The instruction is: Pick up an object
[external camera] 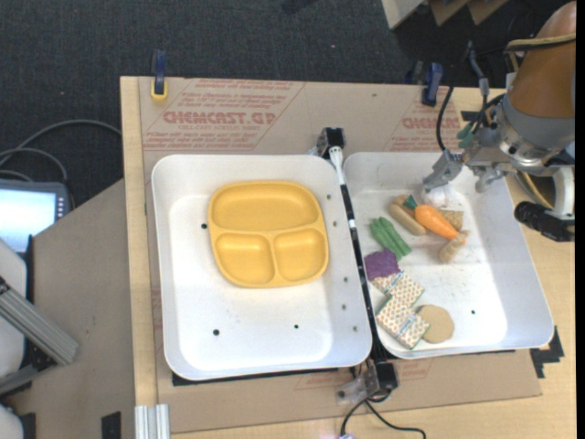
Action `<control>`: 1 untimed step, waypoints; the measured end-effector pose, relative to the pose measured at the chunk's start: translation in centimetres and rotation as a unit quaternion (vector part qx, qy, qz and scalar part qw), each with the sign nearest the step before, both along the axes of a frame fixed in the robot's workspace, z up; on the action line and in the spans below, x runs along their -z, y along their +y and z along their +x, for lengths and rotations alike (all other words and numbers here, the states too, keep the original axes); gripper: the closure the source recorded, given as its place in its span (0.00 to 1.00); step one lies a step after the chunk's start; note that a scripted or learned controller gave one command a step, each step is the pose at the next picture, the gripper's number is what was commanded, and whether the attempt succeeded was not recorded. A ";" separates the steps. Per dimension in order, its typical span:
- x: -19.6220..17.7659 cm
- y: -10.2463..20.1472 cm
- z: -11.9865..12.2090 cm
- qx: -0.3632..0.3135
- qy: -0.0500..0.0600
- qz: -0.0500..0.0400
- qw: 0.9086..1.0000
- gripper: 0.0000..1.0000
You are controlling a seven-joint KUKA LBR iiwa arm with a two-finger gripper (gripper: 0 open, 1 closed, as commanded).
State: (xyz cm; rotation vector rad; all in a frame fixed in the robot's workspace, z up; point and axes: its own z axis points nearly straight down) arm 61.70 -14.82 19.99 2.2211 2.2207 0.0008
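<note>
The right bin [494, 273] holds several food toys: an orange carrot [437, 220], a tan stick [408, 218], green beans [390, 236], a purple piece [381, 264], patterned crackers [402, 305] and a round tan cookie [437, 324]. My gripper [448, 176] hangs over the bin's far side, just above and behind the carrot. Its grey fingers [442, 173] point down toward the toys, with nothing visibly between them.
The left bin [183, 273] carries a yellow three-compartment plate [268, 231]. A black cable and clips run along the divider [340, 190] between the bins. The arm's orange band [547, 80] and wrist fill the upper right.
</note>
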 end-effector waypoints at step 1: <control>9.9 -0.6 0.6 -0.001 -0.004 0.000 1.000 0.00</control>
